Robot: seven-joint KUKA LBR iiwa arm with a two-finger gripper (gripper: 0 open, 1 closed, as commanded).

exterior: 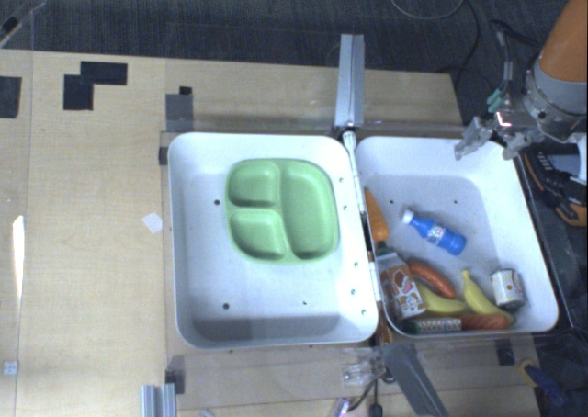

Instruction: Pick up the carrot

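Note:
The carrot [375,215] is orange and tapered. It lies along the left wall of the right bin [537,250], near the divider between the bins. My gripper [491,141] hangs over the far right corner of that bin, well to the right of the carrot and further back. Its two grey fingers stand apart, open, with nothing between them. The orange band of the arm shows at the top right.
A blue bottle [434,232] lies mid-bin, right of the carrot. At the bin's front sit a small carton [401,288], an orange-red vegetable [432,277], a banana [473,296] and a metal can [506,287]. The left bin [193,250] holds a green divided plate [280,208].

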